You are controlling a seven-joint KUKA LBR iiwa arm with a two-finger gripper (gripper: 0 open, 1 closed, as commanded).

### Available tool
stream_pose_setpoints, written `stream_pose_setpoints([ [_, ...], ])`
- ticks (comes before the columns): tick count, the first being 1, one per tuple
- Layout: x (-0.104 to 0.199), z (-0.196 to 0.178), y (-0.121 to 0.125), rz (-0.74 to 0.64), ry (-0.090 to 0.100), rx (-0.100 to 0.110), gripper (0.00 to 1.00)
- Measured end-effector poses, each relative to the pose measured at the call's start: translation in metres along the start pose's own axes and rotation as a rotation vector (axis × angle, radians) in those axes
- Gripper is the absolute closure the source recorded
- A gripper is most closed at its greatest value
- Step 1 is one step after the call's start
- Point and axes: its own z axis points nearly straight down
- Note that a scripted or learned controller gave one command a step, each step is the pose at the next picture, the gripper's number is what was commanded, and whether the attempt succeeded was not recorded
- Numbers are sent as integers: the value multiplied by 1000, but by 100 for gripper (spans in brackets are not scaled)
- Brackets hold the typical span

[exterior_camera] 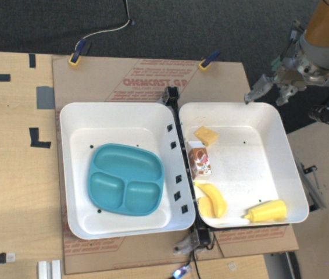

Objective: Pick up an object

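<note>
The right bin (281, 133) holds several small items along its left and front sides. A tan wedge like a cracker or cheese piece (206, 136) lies near the divider. Just below it sits a small brown and white packet (200, 161). A yellow banana (211, 200) rests at the front left. A yellow bottle-like object (266, 210) lies on its side at the front right. My gripper (265, 93) hangs above the bin's far right corner, outside the rim, with its two fingers spread apart and nothing between them.
The left bin (71, 156) contains a teal divided plate (126, 179). Both bins sit on a cardboard sheet (147, 80) clamped at the back. A black cable (124, 10) runs across the dark floor behind the bench.
</note>
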Motion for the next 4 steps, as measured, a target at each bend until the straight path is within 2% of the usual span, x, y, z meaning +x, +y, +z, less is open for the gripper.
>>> stream_pose_setpoints([
  [1, 17, 197, 12, 1, 3, -2, 0],
  [2, 83, 191, 16, -6, 3, 1, 0],
  [3, 15, 101, 16, 4, -3, -7, 0],
  [4, 64, 193, 13, -3, 2, 7, 0],
])
